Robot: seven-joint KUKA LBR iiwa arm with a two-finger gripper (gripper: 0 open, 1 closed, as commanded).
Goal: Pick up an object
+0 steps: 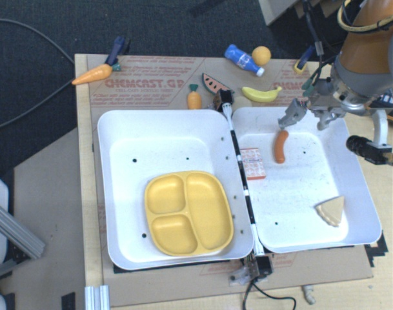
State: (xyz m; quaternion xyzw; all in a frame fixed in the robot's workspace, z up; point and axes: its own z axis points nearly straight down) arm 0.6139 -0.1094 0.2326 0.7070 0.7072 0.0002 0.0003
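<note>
My gripper hangs open and empty over the right bin; sausage lies just down-left of it, long axis near-vertical in view.

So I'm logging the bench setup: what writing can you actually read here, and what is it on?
"CHEMCAST GP", in red, repeated on the brown board under the bins; the final letters are uncertain.
Red print on the small card in the right bin: too small to read.
Blue bottle label: too blurred to read.
</note>
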